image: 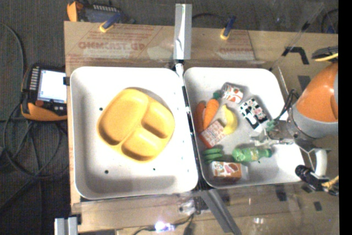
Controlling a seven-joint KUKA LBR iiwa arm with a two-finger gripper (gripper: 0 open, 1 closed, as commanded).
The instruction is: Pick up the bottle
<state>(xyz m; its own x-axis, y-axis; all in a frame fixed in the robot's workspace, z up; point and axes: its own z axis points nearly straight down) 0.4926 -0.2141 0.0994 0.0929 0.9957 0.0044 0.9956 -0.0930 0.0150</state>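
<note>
The bottle (248,153) is a small green one with a pale neck. It lies on its side in the right bin (286,170), near the front, with its neck toward the right. My gripper (271,137) hangs over the right part of that bin, just above and behind the bottle's right end. The grey wrist and orange band (324,97) reach in from the right. Nothing can be seen held in the gripper.
Around the bottle lie a carrot (209,110), a banana (230,120), a black-and-white carton (254,111), a red-and-white carton (232,93), a snack packet (213,133), a green vegetable (212,152) and a juice box (226,170). The left bin (82,173) holds a yellow divided plate (137,124).
</note>
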